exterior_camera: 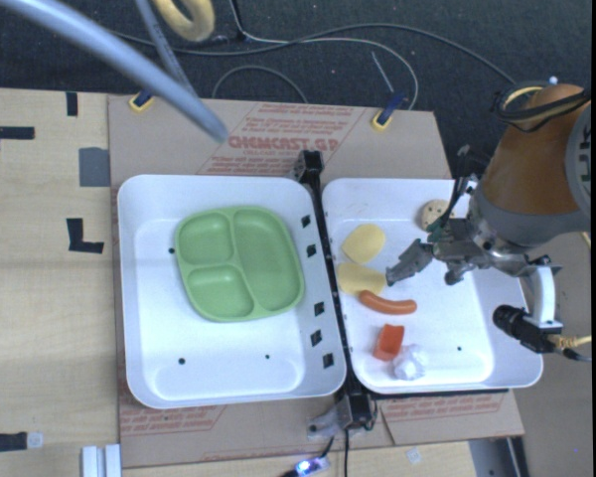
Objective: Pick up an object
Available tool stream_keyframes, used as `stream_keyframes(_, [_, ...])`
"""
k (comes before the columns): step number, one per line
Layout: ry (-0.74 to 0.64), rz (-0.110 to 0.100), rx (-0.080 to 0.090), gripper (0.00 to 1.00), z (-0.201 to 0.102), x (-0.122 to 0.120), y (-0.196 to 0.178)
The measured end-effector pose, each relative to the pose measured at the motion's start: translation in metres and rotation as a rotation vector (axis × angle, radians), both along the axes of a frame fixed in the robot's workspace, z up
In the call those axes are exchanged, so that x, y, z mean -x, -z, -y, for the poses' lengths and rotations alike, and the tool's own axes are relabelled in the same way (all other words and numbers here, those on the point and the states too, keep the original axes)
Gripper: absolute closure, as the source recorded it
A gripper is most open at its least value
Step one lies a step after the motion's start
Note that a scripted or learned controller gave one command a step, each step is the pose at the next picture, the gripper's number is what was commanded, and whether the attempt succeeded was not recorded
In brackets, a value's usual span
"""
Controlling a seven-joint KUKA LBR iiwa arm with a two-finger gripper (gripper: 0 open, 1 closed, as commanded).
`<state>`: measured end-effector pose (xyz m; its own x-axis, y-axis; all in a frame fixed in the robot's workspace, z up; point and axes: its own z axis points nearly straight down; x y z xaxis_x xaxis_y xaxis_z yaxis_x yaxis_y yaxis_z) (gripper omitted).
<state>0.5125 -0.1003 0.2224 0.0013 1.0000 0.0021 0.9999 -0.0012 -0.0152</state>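
In the right bin [477,361] lie a yellow lemon-like piece [364,240], a pale yellow piece [355,278] beside the divider, an orange-red sausage [387,304], a red block [388,342], a small white crumpled thing [408,367] and a beige cookie [433,211]. My gripper [427,261] hangs over the middle of this bin, just right of the yellow pieces and above the sausage. Its fingers [405,265] stand apart with nothing between them.
The left bin [144,266] holds a green divided plate [238,262]. A black divider [323,266] runs between the two bins. The arm's orange band and grey wrist [531,177] cover the right bin's far right corner. Cables lie across the dark surface behind the bench.
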Motion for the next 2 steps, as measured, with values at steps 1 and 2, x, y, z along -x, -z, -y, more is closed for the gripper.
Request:
stream_keyframes(1, [-0.003,0.010,0.001,0.00,0.000,-0.002,-0.004])
stream_keyframes(2, [-0.002,0.003,0.001,0.00,0.000,-0.003,0.062])
